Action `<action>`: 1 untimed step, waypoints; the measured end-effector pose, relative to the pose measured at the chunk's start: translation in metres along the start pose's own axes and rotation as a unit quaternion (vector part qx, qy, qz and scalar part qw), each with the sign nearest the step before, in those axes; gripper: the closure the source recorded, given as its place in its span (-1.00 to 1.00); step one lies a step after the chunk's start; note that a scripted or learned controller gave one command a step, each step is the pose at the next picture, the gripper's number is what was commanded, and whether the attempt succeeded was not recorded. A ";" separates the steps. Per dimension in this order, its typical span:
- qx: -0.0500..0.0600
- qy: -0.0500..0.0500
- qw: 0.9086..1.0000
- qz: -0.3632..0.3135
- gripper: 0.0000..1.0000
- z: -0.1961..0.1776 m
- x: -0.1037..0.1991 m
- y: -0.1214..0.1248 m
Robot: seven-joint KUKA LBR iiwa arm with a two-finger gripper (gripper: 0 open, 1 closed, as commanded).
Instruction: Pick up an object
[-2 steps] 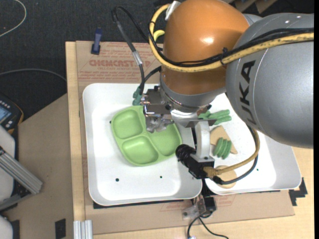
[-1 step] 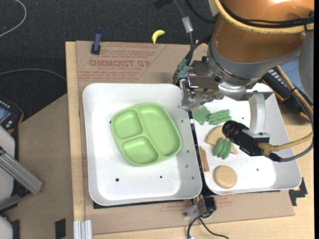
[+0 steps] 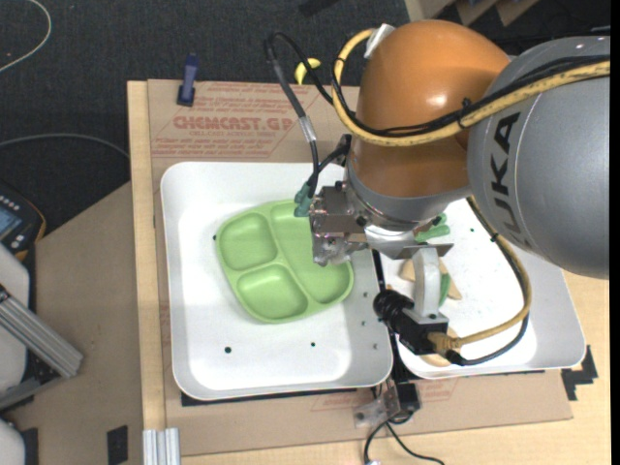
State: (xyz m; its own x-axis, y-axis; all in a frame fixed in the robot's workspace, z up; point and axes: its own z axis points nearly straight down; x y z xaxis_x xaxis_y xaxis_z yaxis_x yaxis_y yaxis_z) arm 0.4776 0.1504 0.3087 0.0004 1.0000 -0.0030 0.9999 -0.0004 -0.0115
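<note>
The left bin holds a green divided plate, lying flat toward the bin's right edge, nearer its far side than its near one. The hand hangs over the plate's right rim, tucked under the arm's orange wrist band — whether it stands wide or narrow I cannot tell, and nothing shows gripped in it.

The risk, as I judge it: the plate is shallow and smooth, so a descent onto a flat compartment floor would find nothing to pinch, and a closing on the thin rim could slip or tip the plate. To the right, the right bin carries small pieces under the wrist, too hidden to name.

Readable writing: "CHEMCAST G P" in red on the brown sheet at the surface's far edge — and "KUKA" on the arm.
</note>
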 end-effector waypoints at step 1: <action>-0.007 0.002 1.000 0.000 1.00 -0.016 0.000 0.002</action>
State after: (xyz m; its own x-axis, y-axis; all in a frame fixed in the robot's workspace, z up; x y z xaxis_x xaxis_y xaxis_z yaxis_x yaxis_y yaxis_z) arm 0.4796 0.1500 0.3251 0.0005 1.0000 0.0008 1.0000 -0.0005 0.0016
